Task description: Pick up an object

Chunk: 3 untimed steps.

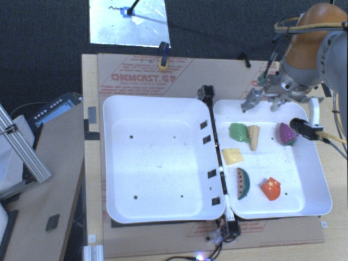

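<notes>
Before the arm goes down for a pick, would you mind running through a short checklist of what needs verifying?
1. Gripper holds nothing: ok, fingers spread and bare.
2. Gripper above right bin: ok, over its far edge.
3. Items lie apart: not ok, green piece touches cone.
4. Isolated targets available: ok, red piece, purple piece.
5. Melon slice away from the wall: not ok, close to the divider.

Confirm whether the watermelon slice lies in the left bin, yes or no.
No: the watermelon slice lies in the right bin, near its left wall, below the yellow cheese piece.
</notes>
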Available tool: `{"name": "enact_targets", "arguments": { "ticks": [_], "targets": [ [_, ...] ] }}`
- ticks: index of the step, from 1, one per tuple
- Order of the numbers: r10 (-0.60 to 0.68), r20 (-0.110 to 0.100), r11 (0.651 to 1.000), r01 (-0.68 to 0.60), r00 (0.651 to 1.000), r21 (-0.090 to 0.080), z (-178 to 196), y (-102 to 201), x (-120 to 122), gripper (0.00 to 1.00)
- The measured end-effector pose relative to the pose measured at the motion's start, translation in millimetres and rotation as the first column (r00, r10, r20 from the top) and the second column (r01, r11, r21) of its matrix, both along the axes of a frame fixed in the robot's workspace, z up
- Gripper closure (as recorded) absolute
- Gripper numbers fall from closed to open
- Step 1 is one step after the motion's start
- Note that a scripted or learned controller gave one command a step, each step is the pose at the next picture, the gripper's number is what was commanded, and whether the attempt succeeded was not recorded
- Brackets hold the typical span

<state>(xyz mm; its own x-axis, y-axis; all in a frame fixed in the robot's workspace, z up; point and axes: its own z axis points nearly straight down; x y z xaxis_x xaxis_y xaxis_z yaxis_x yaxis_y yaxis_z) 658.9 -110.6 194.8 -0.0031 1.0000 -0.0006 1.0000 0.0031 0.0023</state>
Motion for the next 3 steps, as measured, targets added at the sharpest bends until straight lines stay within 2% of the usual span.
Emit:
{"name": "enact_targets", "arguments": {
  "ticks": [1,2,3],
  "targets": [
    [-0.004,-0.003,1.000,0.004,1.000,-0.001,-115.6,-54.7,8.8,0.00],
    [0.000,0.004,1.000,0.000,1.000,-0.001,-98.1,-52.2,11.4,1.00],
    [-0.002,0.019,1.000,0.003,1.000,-0.008,120.4,-98.4,12.0,1.00]
  ]
}}
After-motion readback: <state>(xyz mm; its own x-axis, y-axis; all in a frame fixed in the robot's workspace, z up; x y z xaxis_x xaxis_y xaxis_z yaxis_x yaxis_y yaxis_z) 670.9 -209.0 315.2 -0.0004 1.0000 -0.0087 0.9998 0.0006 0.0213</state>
